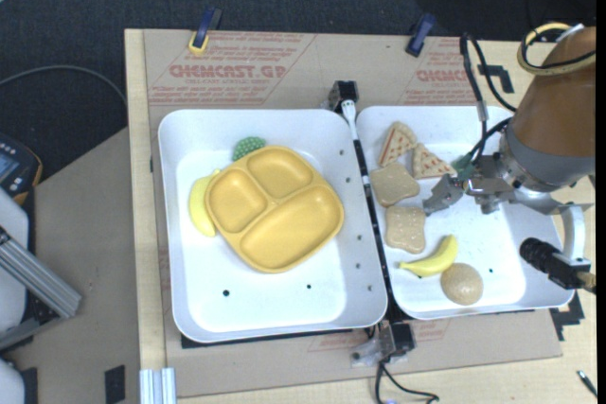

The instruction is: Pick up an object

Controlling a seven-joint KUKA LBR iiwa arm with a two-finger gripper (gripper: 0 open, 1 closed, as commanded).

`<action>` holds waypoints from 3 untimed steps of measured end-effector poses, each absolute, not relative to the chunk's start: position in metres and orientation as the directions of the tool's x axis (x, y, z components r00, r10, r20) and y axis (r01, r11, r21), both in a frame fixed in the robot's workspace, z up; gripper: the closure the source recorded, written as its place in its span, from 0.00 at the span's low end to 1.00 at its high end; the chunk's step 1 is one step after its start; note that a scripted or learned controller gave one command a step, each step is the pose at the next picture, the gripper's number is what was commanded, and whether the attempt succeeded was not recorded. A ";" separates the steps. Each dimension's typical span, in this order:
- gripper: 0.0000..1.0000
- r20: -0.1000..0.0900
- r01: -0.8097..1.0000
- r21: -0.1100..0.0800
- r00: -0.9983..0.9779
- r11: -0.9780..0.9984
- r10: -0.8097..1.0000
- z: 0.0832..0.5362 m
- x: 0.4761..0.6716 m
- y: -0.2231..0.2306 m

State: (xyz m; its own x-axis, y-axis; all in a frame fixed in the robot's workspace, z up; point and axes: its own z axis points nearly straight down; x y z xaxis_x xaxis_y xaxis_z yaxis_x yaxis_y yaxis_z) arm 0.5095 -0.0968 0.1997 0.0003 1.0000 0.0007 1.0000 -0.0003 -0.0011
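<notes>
Two shallow white bins sit side by side on the tabletop (151,203), which is faced with brown printed board. The left bin (189,289) holds a yellow three-compartment tray (275,208) lying at a slant, with nothing in its compartments. A yellow banana (200,205) lies against the tray's left edge, and a green bumpy object (249,147) shows just past the tray's upper rim, partly hidden by it.

The right bin (511,293) holds the food-shaped pieces. Two triangular sandwich pieces (413,152) lie near its upper left. Below them come two tan bread slices (394,184), one above the other, the lower one just beside a small yellow banana (432,258). A round beige ball (462,284) rests just right of that banana.

The arm (559,128) enters from the right, its orange band prominent above the grey wrist. The hand (445,196) reaches leftward over the right bin, low and just right of the upper bread slice and just below the right-hand sandwich triangle. Whether its fingers stand apart or together cannot be told at this angle, and nothing is seen between them.
</notes>
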 end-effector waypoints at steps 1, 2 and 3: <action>0.00 -0.002 1.000 0.022 -0.004 0.004 1.000 0.409 0.493 -0.079; 1.00 -0.002 1.000 0.007 -0.002 0.002 1.000 0.410 0.493 -0.079; 1.00 0.003 1.000 -0.010 -0.009 0.009 1.000 0.328 0.505 0.003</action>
State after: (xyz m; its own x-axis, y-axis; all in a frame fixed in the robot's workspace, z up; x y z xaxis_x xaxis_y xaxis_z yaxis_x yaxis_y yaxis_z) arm 0.5046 0.0032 0.3275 -0.0086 1.0000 0.0027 0.9999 0.0086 -0.0099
